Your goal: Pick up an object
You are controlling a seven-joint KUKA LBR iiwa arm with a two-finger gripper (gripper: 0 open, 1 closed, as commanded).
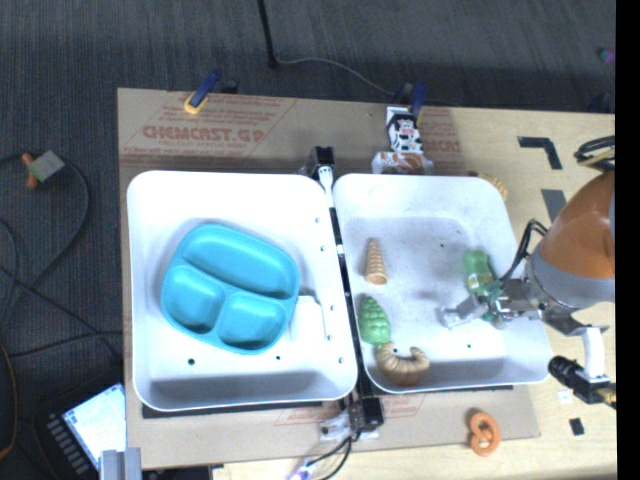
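Note:
The right bin (440,208) holds several small items. A tan ridged cone (375,261) lies near its left wall, with a green bumpy piece (373,320) below it. A tan curved piece (402,363) rests at the front edge. A green object (477,266) lies at the right side of this bin. My gripper (474,309) is low over the bin floor, just below and touching or nearly touching the green object's lower end. The arm's orange band (588,230) is at the right. I cannot make out whether the green object is gripped.
The left bin (150,268) holds a blue divided tray (230,286). An orange ring (484,430) lies on the bench in front of the right bin. A small black-and-white figure (403,134) and a blue clamp (415,96) sit behind the bins.

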